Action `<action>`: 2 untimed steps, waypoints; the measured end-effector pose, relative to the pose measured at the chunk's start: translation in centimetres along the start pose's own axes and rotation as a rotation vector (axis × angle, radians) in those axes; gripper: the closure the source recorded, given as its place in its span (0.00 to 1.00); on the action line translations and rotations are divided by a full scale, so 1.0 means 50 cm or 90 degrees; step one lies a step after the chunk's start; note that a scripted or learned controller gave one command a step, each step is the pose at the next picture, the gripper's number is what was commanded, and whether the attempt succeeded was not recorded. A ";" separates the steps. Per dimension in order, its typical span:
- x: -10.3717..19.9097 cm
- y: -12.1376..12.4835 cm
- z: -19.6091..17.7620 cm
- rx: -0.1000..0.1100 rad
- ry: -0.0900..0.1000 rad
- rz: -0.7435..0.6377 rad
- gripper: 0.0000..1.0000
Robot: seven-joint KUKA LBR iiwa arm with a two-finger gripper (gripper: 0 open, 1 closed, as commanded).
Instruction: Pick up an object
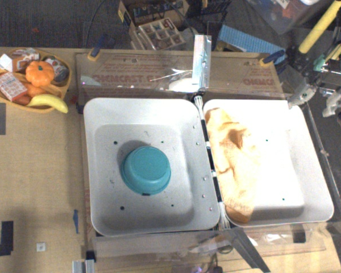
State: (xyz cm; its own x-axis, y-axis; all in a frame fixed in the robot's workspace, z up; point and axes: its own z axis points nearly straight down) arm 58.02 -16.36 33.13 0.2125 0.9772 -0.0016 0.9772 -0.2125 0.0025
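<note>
A teal bowl (146,169) lies upside down near the middle of the left white bin (102,118). The right white bin (307,152) has an orange-brown patch (234,164) running down its left side from the back corner to the front; I cannot tell whether it is a stain or a flat thing.
A basket (5,92) with a small orange pumpkin (40,73), a banana (49,102) and packets stands on the bench at the far left. A clear upright strip (202,61) rises behind the seam between the bins. Boxes, cables and a yellow pole (324,19) crowd the back.
</note>
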 end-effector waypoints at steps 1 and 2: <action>0.058 0.038 0.374 0.002 0.001 -0.081 0.00; 0.122 0.049 0.484 -0.003 0.001 -0.243 0.00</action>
State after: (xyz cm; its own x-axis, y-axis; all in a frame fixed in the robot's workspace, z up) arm 61.75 -10.98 8.94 -0.1663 0.9861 -0.0016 0.9861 0.1663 0.0074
